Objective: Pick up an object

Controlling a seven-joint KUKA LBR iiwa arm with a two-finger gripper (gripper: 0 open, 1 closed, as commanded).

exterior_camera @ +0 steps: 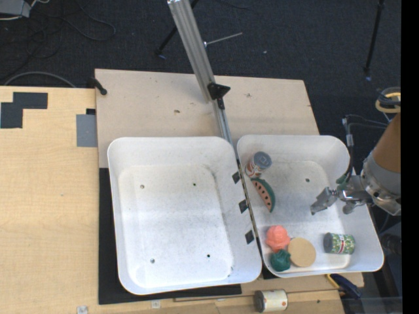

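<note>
The arm comes in from the right edge of the camera view, and its gripper [325, 201] hangs over the right bin [340, 150], above bare white floor near that bin's middle. The fingers [320, 203] point toward the left and slightly down in the picture; nothing sits between them, though whether they stand wide or narrow cannot be told at this size.

The objects all lie in the right bin. A small can [258, 165] with a grey lid rests against the left wall, its long axis running up and to the right. Just below it a watermelon slice [265, 195] curves along the same wall, its length running top to bottom. Nearer the front, a pink toy [277, 237], a green toy [281, 260] and a tan disc [302, 252] crowd together (the three seem to touch). A green can [338, 243] lies on its side near the front right corner, long axis left to right, well apart from the gripper.

The left bin [131, 156] sits beside it on the bench [157, 100].
</note>
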